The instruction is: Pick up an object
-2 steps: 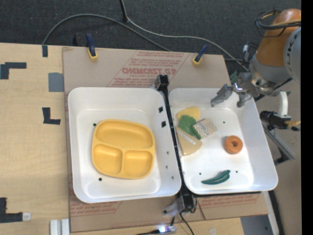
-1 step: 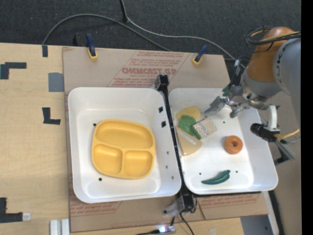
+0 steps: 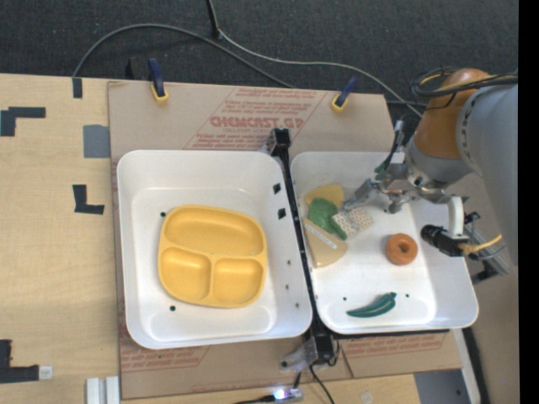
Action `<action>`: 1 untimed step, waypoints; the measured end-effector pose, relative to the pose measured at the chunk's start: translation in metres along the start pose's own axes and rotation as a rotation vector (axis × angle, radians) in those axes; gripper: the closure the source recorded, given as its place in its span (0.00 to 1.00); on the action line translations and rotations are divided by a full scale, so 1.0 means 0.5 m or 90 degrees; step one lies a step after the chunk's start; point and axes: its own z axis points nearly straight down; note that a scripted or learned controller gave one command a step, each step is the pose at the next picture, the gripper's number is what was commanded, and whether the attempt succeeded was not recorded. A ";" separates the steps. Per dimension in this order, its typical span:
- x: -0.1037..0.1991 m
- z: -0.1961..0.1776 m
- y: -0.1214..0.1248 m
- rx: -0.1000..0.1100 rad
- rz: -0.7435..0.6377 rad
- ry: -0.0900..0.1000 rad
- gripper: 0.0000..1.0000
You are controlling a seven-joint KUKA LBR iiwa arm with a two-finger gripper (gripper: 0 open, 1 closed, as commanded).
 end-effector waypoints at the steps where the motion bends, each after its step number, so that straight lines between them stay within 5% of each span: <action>1: 0.002 0.009 0.007 -0.004 -0.003 -0.001 0.00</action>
